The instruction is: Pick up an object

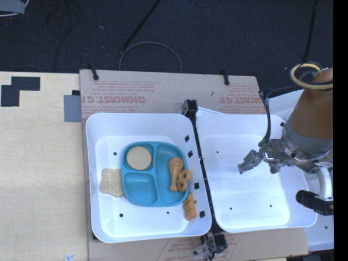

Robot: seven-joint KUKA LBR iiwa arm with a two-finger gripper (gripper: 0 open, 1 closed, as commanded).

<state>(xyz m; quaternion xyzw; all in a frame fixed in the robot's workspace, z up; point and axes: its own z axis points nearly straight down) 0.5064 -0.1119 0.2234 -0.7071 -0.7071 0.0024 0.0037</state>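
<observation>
The end effector hovers right of the blue tray, aperture indeterminate, holding nothing visible. Approach step: next, traverse toward the tray's pretzel.

Two white bins, left and right, sit side by side on a cardboard sheet. Black cables lie on dark floor behind; light wooden benchtop at left.
</observation>
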